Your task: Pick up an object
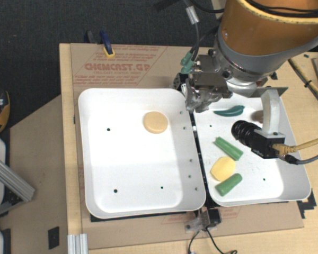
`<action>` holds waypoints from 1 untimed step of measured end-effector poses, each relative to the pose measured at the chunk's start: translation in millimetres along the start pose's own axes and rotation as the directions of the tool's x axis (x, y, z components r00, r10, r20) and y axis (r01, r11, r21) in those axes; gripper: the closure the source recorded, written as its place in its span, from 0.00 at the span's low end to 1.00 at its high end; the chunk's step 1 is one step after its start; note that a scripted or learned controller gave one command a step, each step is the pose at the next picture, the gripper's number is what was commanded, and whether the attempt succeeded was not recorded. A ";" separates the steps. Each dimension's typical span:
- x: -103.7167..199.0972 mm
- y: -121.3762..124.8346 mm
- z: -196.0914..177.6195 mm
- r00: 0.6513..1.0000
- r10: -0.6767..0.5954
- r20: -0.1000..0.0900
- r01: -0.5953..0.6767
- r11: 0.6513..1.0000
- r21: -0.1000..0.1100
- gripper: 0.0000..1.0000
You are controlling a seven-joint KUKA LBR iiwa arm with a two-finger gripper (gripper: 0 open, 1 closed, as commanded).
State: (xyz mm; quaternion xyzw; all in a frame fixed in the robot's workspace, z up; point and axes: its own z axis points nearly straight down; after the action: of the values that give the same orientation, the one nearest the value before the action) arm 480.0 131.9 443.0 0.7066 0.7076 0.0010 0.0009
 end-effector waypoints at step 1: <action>-15.2 25.1 60.9 1.000 0.005 0.002 -0.005 1.000 0.010 1.00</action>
State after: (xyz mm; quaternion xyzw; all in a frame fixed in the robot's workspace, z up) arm 505.3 116.7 382.2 0.7083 0.7059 -0.0033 -0.0017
